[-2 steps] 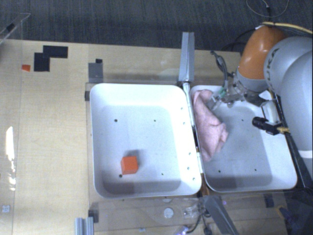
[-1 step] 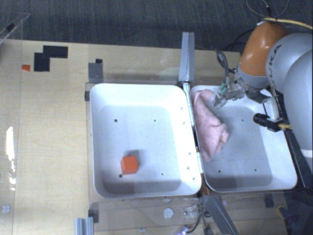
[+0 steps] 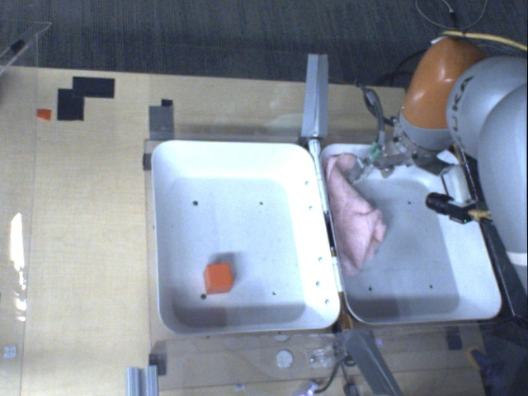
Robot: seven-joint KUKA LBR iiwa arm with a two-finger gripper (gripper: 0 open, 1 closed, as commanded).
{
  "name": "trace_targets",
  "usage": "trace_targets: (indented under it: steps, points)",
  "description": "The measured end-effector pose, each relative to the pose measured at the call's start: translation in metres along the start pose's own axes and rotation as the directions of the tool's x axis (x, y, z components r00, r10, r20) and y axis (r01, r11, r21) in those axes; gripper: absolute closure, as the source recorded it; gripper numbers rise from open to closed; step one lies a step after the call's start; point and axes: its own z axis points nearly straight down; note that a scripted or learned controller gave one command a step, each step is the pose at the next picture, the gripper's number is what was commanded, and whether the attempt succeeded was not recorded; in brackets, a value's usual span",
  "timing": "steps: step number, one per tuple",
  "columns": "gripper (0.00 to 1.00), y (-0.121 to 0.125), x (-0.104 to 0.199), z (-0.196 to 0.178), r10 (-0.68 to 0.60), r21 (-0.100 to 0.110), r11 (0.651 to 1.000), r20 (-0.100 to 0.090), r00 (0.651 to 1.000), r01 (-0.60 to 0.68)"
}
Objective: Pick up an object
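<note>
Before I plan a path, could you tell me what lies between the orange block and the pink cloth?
In the camera view, between the orange block and pink cloth lie bare bin floor and the bins' adjoining rims.

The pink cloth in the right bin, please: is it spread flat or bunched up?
Bunched up: the pink cloth lies in rumpled folds along the right bin's left wall.

You have two candidates: a small orange block [image 3: 219,278] sitting flat on the floor of the left bin [image 3: 239,172], toward its near left corner, well apart from the walls. A crumpled pink cloth [image 3: 355,221] lies along the right bin's [image 3: 429,295] left wall, its far end bunched up.
</note>
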Motion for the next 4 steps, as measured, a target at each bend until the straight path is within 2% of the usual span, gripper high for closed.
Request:
trace_targets:
  steps: [1, 2, 3, 4]
  points:
    - [1.00, 0.003, -0.001, -0.014, -0.004, -0.013, 1.000, 0.009, 1.000, 0.004]
    - [0.00, 0.003, 0.001, -0.013, -0.006, -0.007, 1.000, 0.004, 1.000, 0.006]
    - [0.00, -0.078, 0.023, 0.010, -0.055, -0.008, 0.998, 0.002, 0.998, 0.055]
    - [0.00, -0.055, 0.053, -0.088, -0.132, -0.007, 0.991, 0.001, 0.991, 0.132]
